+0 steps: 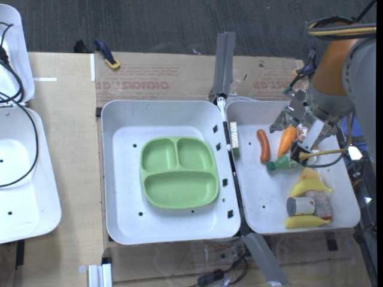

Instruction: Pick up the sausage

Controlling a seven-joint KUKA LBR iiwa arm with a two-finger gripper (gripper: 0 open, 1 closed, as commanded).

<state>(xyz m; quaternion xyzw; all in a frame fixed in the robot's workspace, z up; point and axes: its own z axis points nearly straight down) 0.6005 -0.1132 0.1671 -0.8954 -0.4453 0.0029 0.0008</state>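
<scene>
Landmark: right bin (263, 211).

- Near edge of right bin: yellow banana (306, 222) along front, small can (301, 206) just behind it, second yellow fruit piece (310, 184) behind that.
- Mid right bin: sausage (263, 145) lying free on bin floor, left of carrot (286, 141); carrot's green top (282, 164) toward front.
- Left of right bin: left bin (119, 220) holding green divided plate (179, 173).
- Far right part of right bin: gripper (302, 139) low beside carrot, apart from sausage; whether fingers spread or pressed together, cannot tell.
</scene>
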